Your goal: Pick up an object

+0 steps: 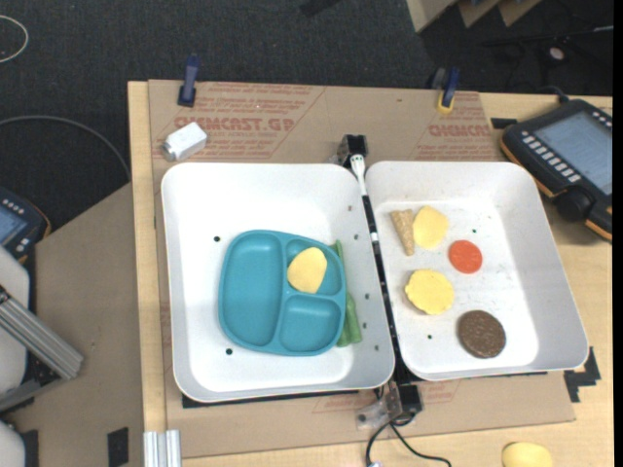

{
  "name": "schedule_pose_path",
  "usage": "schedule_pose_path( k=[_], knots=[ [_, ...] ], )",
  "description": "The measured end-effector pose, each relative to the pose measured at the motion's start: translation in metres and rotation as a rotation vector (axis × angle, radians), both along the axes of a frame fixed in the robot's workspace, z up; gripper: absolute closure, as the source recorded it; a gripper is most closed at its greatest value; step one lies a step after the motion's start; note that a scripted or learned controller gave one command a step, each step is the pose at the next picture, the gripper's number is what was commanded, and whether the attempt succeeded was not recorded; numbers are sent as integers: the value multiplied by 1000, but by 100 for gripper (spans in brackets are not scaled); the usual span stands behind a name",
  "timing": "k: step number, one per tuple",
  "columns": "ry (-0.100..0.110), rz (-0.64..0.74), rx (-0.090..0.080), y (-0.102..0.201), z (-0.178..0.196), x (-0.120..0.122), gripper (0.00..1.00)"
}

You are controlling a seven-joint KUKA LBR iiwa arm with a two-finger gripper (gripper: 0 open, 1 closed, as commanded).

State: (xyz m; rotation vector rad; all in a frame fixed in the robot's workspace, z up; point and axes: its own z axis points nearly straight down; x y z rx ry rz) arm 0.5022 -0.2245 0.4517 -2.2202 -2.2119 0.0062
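The right bin [545, 290] holds a tan wedge [402, 230], a yellow round piece [430, 228], a red disc [465, 257], a flat yellow piece [429, 291] and a brown cookie [482, 334]. In the left bin [185, 261] lies a teal divided tray [277, 292] with a yellow piece [308, 269] in its upper right compartment. A green strip [348, 321] pokes out along the tray's right side.
A handheld pendant [568, 156] lies at the bench's right edge. Two clamps [188, 78] [448, 88] hold the cardboard at the back. A small white block [185, 141] sits behind the left bin. A yellow object [527, 454] lies at the front right.
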Motion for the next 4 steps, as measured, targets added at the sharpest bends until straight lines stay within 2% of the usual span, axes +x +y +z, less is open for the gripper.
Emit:
schedule_pose_path(
  k=[1, 2, 3, 4],
  knots=[
    [-22, 16, -3, 103, 89, 5, 100],
    [-5, -8, -5, -5, 72, -26, 100],
    [2, 3, 1, 1, -40, -23, 100],
    [-22, 5, -10, 0, 69, -20, 100]
  ],
)
